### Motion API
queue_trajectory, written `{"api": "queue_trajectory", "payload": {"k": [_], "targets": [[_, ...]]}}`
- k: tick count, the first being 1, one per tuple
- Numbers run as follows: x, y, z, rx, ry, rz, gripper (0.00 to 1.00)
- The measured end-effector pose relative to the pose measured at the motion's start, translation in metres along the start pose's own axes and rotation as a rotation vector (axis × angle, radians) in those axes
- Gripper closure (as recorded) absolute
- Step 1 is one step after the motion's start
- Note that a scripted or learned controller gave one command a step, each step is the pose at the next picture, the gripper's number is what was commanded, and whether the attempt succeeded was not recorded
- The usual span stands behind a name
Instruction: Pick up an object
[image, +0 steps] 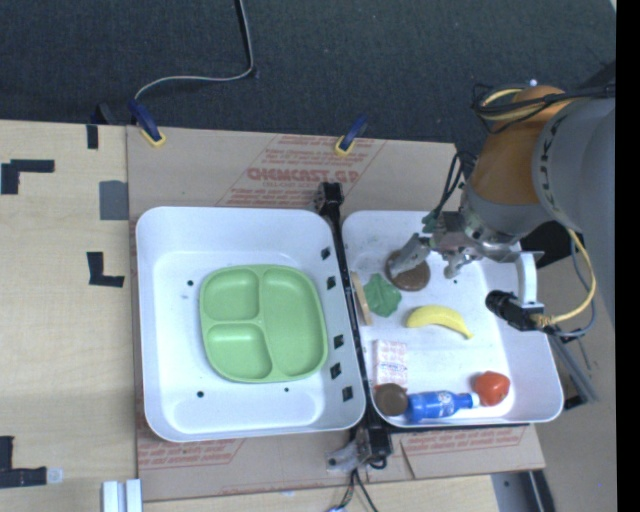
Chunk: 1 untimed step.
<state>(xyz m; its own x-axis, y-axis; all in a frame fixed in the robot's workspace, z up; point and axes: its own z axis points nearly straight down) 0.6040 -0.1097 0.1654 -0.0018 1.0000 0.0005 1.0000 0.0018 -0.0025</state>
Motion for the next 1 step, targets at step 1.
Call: {"api": "queue_trajectory", "payload": {"k": [1], "targets": [[-0.0352, 0.0397, 0.0786, -0.007, -0.003, 0.000, 0.00]]}}
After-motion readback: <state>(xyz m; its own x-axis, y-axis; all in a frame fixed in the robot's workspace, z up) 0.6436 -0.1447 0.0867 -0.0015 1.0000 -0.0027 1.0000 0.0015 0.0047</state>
